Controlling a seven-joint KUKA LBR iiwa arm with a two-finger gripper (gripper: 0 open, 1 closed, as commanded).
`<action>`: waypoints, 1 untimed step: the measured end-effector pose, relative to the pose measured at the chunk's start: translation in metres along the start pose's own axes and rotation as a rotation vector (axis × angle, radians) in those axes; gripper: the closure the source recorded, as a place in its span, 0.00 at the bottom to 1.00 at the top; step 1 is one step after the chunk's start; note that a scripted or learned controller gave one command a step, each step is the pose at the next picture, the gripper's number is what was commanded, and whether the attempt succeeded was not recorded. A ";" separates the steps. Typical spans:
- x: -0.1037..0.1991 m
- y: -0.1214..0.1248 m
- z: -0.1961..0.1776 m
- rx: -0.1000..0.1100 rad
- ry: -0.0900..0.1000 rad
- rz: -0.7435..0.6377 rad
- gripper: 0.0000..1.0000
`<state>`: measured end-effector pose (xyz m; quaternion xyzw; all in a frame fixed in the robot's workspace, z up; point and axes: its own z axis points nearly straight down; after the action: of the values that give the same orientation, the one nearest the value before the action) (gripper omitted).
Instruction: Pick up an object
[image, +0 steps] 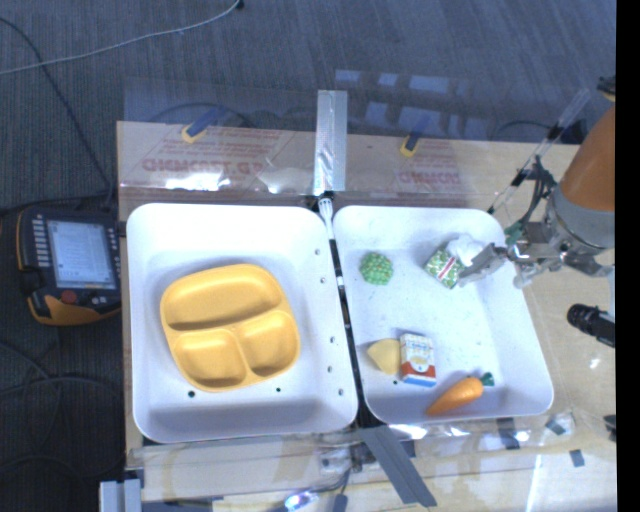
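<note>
Pincer (478, 258) by green-and-white packet (443, 265) near right bin's (520, 330) far edge, grip unclear; could slip if nudged.

The arm (590, 190) is cut off by the right picture edge, so only its orange band and grey wrist show beside the right bin (520, 330). The gripper (480, 262) over that bin's upper right part is blurred; how its fingers stand cannot be told. It covers part of the green-and-white carton (441, 266). The print on the small box (418, 359) near the bin's front wall is too small to read
</note>
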<state>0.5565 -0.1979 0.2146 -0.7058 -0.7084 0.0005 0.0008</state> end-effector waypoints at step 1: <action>-0.015 0.061 0.106 0.002 0.002 -0.067 0.00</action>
<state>0.6174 -0.2128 0.1088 -0.6819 -0.7315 0.0007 0.0022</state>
